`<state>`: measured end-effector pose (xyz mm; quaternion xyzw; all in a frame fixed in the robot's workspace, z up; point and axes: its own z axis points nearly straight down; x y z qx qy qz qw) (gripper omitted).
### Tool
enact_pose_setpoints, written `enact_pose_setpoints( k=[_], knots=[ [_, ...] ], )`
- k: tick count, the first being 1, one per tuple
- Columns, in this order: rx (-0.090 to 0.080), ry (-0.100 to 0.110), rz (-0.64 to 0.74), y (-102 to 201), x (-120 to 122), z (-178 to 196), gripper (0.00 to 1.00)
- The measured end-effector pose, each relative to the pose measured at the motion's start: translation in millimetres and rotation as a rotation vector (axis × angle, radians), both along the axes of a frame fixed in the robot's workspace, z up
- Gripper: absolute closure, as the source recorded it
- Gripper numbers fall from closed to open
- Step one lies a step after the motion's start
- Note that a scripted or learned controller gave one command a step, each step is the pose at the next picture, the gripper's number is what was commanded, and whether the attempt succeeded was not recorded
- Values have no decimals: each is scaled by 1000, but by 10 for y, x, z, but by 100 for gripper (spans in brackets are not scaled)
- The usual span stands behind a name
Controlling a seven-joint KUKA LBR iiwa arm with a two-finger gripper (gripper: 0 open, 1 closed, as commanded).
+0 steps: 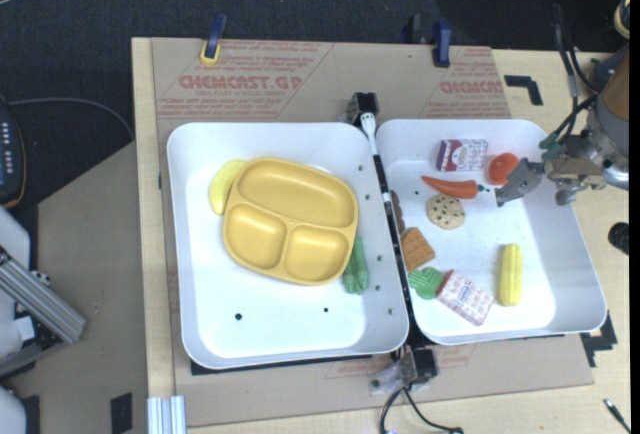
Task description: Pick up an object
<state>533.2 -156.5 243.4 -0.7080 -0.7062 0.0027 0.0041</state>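
Note:
My gripper (520,182) hangs over the upper right part of the right bin (575,267), close beside a small red tomato (502,164). Nothing shows held in it. Left of it lie a red chili pepper (450,186), a small red-and-white carton (461,155) and a round cookie (445,212). Lower in the same bin are a yellow corn cob (510,273), a pink-and-white packet (466,297), a green toy (425,280) and an orange cracker (416,247).
The left bin (200,272) holds a yellow divided plate (290,220), a yellow piece (222,184) tucked at the plate's upper left, and a green leafy item (356,269) at its lower right. The arm (600,137) comes in over the right bin's right rim.

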Motion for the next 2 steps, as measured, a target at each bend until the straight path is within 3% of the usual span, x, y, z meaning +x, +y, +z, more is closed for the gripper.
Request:
enact_pose_setpoints(
  k=[1,2],
  knots=[
    [-2,-10,3,0,22,50,0],
    [1,-2,2,-27,4,-583,0]
  ],
)
